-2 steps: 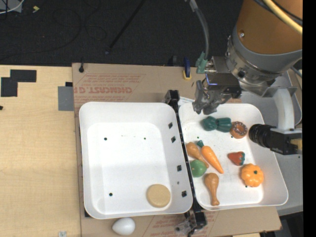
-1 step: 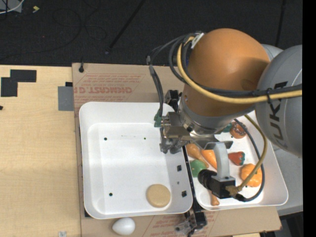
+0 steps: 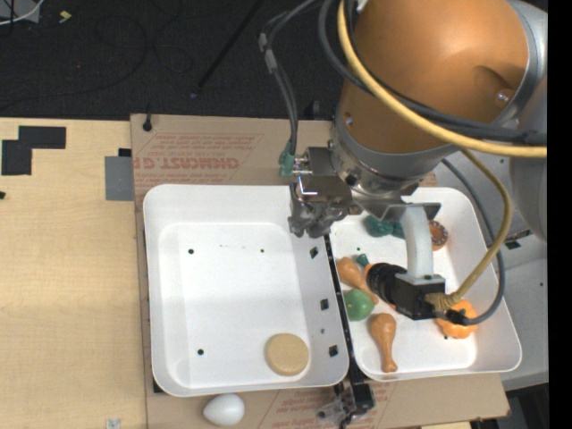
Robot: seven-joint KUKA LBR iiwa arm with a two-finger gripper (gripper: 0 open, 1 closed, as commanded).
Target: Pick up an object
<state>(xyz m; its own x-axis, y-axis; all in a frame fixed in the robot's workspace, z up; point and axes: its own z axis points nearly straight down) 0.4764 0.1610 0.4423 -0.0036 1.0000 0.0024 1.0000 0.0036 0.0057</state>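
Two bins: the left bin [image 3: 223, 293] and the right bin [image 3: 487, 351], white and shallow, meet at the middle rim [image 3: 323, 304], my landmark for every place below.
My arm: I come in from the view's right. My orange band [image 3: 438, 43] bulks high above the far end of the middle rim, and my wrist points steeply down.
My pincer [image 3: 311, 217]: it hangs over the far end of the middle rim. I cannot tell how wide it stands, nor whether it has hold of anything.
Left of the middle rim, one thing: a tan disc [image 3: 287, 354] lies flat near the rim's near end.
Right of the middle rim, six things: one tan drumstick [image 3: 384, 336], one green ball [image 3: 359, 305], one orange-tan piece [image 3: 349, 272], one teal piece [image 3: 386, 228], one bright orange piece [image 3: 458, 327] and one brown-red piece [image 3: 437, 232].
Outside the bins, one thing: a white egg [image 3: 223, 409] sits beyond the rim's near end and to its left.
Tan drumstick, place: just right of the middle rim's near half, close to the green ball.
Tan drumstick, long axis: almost parallel to the middle rim, leaning slightly away from it toward the near side.
Tan drumstick, pointing: the thick end faces the rim's far end and the thin end its near end.
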